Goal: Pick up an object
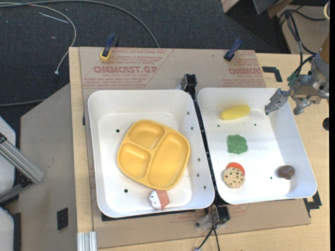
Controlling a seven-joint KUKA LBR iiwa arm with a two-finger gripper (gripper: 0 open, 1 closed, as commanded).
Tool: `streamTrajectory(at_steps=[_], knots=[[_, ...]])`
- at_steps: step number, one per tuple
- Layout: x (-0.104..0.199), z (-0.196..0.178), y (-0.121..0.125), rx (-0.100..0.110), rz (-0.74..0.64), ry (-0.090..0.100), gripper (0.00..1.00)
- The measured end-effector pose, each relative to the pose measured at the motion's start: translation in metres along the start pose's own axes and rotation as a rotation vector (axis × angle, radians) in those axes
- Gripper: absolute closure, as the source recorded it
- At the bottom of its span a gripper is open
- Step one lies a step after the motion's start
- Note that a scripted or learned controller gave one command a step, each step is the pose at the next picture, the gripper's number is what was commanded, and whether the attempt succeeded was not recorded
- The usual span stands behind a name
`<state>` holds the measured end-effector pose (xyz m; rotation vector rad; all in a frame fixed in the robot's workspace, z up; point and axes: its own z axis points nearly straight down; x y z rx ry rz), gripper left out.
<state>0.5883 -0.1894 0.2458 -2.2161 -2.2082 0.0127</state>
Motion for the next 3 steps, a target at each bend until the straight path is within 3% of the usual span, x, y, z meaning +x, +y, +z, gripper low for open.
streamTrajectory(at_steps=[1,3], knots=[[0.001,-0.008,0.002,-0.014,-0.004,-0.003,0.00],[-0.001,0.076,-0.001,-0.009,-0.004,-0.001,0.00]])
